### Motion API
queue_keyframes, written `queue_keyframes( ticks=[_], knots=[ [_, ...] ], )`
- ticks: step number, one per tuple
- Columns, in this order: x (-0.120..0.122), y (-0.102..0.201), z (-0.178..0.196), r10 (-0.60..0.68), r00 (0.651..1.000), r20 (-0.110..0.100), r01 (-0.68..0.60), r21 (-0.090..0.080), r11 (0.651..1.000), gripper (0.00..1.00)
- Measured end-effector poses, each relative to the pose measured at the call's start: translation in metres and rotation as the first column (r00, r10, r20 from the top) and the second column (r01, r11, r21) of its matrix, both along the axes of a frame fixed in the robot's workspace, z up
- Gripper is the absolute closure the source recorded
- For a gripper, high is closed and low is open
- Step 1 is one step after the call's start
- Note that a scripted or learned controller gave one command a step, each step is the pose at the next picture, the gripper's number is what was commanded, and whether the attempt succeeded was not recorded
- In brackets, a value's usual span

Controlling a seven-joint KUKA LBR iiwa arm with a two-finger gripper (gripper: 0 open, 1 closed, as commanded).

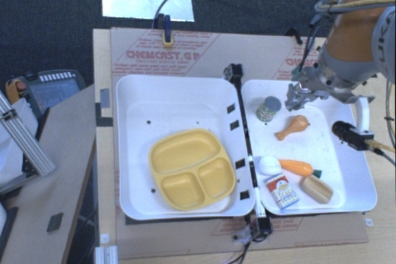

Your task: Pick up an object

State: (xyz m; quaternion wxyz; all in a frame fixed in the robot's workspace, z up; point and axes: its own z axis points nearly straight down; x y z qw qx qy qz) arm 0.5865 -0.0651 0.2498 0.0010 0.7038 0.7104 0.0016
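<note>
1. Small carton (282, 190): lies flat at the lower edge of the right bin (365, 195), lower right of the frame. It carries a red and white printed face; the print is too small to read. I judge it light, with thin crushable walls. Grip across the short sides.
2. Bread roll (317, 189): just right of the carton. Probably a light toy, possibly soft. Grip across its width.
3. Egg (269, 164): white, against the divider between the bins, just above the carton. Smooth and round, so I expect it to slip out of a pinch. Poor first choice.
4. Carrot (297, 167): orange with a green end, just right of the egg. Stiff and tapered. Grip at the thick middle.
5. Yellow tray (192, 169): three compartments, in the left bin (133, 133), centre of the frame. Wide and thin-walled; only its rim offers a hold.
6. Drumstick (292, 127): tan, tilted, upper middle of the right bin. This is the nearest item to me and my likely target. I judge it light, rigid and smooth. Grip the narrow shank, where the taper will seat between my fingers.
7. Small can (268, 109): upper left of the drumstick, standing slightly tilted. Its label is unreadable. Rigid, round, prone to roll.
8. My gripper (297, 97): sits above the upper part of the right bin, between the can and the drumstick. Nothing is seen in it. I cannot tell how far my jaws are parted.
9. Cardboard (185, 49): under the bins, top of the frame, printed "CHEMCAST" in red, followed by letters I cannot make out.
</note>
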Motion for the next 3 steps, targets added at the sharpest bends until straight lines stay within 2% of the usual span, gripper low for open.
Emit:
queue_keyframes(
  ticks=[1, 3],
  knots=[
    [0.015, 0.047, 0.001, 0.0, 1.0, 0.0, 0.0, 0.001, 1.0, 1.0],
    [0.018, 0.15, -0.017, 0.0, 1.0, -0.002, 0.0, 0.001, 1.0, 1.0]
  ],
)
